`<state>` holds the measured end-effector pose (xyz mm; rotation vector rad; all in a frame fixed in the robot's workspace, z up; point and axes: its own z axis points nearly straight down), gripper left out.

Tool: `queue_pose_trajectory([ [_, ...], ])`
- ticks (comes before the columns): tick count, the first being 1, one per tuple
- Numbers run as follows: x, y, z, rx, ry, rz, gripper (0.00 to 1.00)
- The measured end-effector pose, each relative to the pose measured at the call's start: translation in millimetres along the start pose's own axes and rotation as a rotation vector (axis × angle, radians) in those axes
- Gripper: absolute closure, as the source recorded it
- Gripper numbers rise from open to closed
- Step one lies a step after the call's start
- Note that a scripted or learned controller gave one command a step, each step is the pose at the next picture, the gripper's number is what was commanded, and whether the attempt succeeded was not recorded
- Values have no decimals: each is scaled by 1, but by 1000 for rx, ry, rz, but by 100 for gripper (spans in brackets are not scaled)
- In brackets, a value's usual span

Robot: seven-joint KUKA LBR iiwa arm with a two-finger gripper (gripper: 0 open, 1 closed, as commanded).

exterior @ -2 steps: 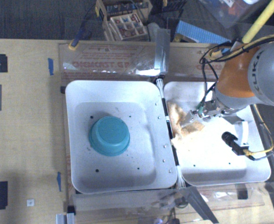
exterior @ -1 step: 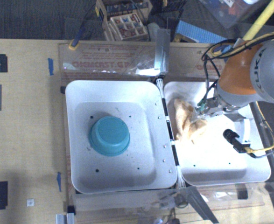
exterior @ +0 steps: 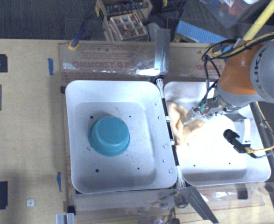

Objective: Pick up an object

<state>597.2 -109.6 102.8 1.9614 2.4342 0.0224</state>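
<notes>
Grey arm with orange band (exterior: 242, 76) reached in from the right of the frame, over the right shallow white bin (exterior: 221, 169). Tool (exterior: 200, 111) sat low at the bin's upper left part, touching or just above a pale tan, soft, crumpled object (exterior: 181, 122) lying by the bin's left wall. Tool opening: cannot tell, too blurred and bright there. Left shallow white bin (exterior: 78, 97) held a round teal plastic bowl (exterior: 109, 135), upside down, left of centre. Both bins on a light wooden worktop (exterior: 24, 125).
</notes>
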Motion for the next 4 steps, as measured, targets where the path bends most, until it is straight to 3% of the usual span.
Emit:
queue_pose_trajectory([
  [1, 3, 23, 10, 5, -4, 13, 0],
  [2, 4, 26, 0, -2, -2, 14, 100],
  [3, 5, 14, 8, -6, -6, 24, 100],
  [4, 51, 85, -89, 19, 2, -229, 100],
])
